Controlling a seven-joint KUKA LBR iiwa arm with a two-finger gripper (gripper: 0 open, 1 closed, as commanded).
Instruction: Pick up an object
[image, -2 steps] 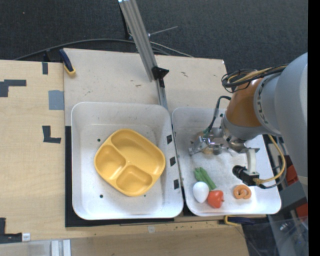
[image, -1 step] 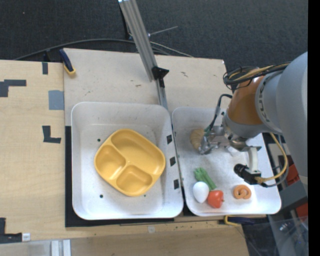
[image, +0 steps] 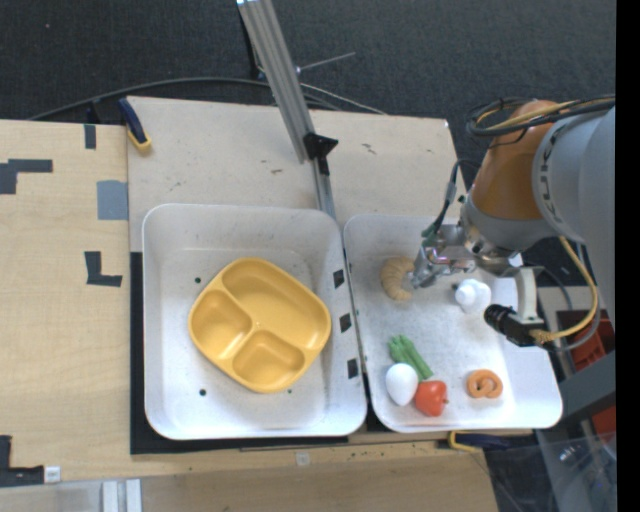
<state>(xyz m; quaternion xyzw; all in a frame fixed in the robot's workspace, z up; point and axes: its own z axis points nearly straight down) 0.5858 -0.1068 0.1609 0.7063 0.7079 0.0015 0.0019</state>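
Note:
My gripper (image: 428, 274) hangs low over the back part of the right bin (image: 520, 405). Its tip sits right beside a tan, bread-like lump (image: 395, 279), just to that lump's right. A small white round object (image: 470, 294) lies on the gripper's other side. Toward the front of the same bin are a green vegetable (image: 408, 354), a white egg (image: 401, 383), a red tomato (image: 431, 398) and an orange ring-shaped piece (image: 485, 385).
The left bin (image: 160, 300) holds a yellow divided plate (image: 260, 323). A slanted metal rail (image: 290, 90) ends at the bins' shared back corner. The arm's orange band (image: 515, 185) and cables crowd the right bin's right side.

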